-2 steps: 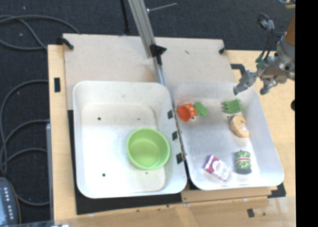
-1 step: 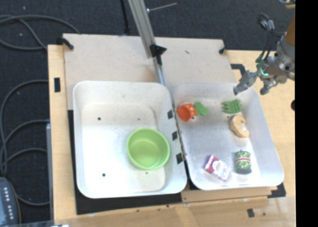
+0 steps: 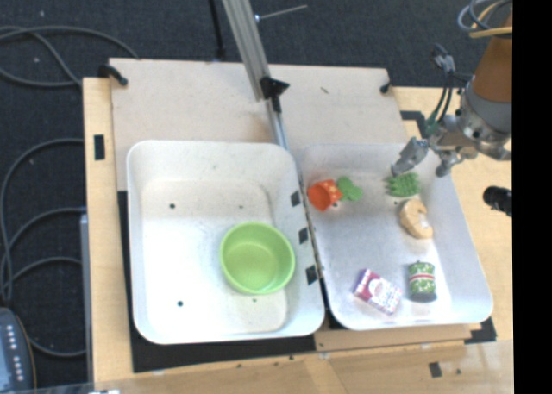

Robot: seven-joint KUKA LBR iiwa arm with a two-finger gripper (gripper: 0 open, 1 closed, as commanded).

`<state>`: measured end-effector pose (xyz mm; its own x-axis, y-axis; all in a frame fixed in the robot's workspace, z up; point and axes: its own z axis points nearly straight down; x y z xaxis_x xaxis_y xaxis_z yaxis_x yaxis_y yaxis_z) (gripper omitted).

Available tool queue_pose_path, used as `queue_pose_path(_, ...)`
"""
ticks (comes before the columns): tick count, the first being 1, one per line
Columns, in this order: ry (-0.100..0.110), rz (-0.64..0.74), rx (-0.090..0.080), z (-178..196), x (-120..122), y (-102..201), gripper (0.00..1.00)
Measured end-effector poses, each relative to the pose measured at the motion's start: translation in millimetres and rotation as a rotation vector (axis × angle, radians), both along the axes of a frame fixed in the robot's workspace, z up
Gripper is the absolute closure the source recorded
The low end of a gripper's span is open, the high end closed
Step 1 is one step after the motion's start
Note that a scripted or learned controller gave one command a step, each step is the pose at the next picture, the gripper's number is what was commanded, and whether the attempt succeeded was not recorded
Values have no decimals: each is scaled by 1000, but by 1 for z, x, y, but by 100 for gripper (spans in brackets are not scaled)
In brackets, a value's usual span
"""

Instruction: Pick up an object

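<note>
My gripper [image 3: 429,159] hangs over the far right part of the right bin [image 3: 345,233], fingers spread open with nothing between them. Just below its left finger [image 3: 408,159] lies a small green spiky toy [image 3: 402,184]. A beige bread-like piece [image 3: 416,218] lies a little nearer the front. An orange-red toy with a green top [image 3: 326,195] rests near the bin's left wall. At the front of the bin stand a green can [image 3: 422,280] and a pink and white box [image 3: 377,290].
The left bin [image 3: 164,211] holds a light green bowl [image 3: 256,258]. A slanted metal post [image 3: 246,30] rises from the bench behind the two bins. Cables lie on the dark floor at left.
</note>
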<state>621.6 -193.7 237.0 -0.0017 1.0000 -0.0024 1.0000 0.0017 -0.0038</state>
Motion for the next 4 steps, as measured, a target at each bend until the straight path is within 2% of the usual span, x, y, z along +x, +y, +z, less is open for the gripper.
queue_pose_path(1, -1, -2, -1, -43, 0, -5, 0)
queue_pose_path(2, 1, -4, 0, -105, 0, -9, 0)
queue_pose_path(3, -9, -4, -1, -90, 3, -10, 100)
queue_pose_path(4, -10, 1, 0, -41, 14, -13, 100)
